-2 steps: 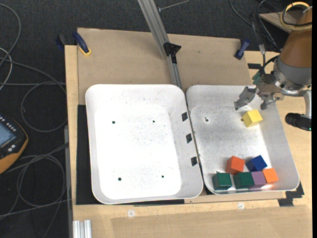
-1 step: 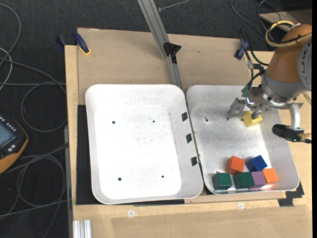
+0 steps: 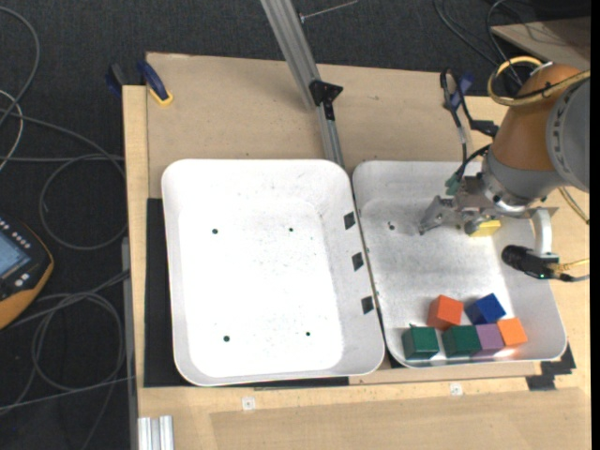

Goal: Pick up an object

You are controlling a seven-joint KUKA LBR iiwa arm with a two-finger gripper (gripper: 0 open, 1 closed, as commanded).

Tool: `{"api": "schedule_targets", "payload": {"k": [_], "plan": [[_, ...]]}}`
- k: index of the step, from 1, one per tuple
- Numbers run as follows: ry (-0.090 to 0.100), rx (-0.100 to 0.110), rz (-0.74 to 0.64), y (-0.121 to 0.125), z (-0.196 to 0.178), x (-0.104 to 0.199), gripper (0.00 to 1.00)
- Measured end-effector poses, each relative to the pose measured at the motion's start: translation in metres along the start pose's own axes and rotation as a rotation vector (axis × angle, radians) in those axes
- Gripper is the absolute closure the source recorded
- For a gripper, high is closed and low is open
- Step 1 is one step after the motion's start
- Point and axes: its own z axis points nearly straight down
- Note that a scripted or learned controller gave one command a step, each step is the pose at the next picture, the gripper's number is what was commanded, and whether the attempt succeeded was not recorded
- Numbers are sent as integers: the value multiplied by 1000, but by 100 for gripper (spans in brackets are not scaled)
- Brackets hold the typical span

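Coloured blocks (image 3: 466,327) sat clustered in the right bin's (image 3: 394,279) near corner; your gripper (image 3: 439,216) hovered open and empty toward its far end. You should have descended squarely over one block.

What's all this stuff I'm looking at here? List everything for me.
Bins: 2, white, side by side on the bench; left bin, right bin.
Blocks: 6, clustered in the right bin's near corner: 2 orange, 1 blue, 1 purple, 2 green.
Clamps: 2, blue, at the bench's far edge.
Handheld device: 1, yellow and black, on the floor at left.
Cables: several, black, on the dark floor.
Metal pole: 1, grey, slanting in from the top.
Arm: 1, grey with orange band, from the right.
End effector: 1, over the right bin's far part.
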Motion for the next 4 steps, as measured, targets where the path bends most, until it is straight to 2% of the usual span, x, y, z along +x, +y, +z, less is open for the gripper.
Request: {"api": "schedule_targets", "payload": {"k": [1,4], "plan": [[0,-3,0,1,-12,0,100],[-4,-10,-1,3,-156,3,100]]}}
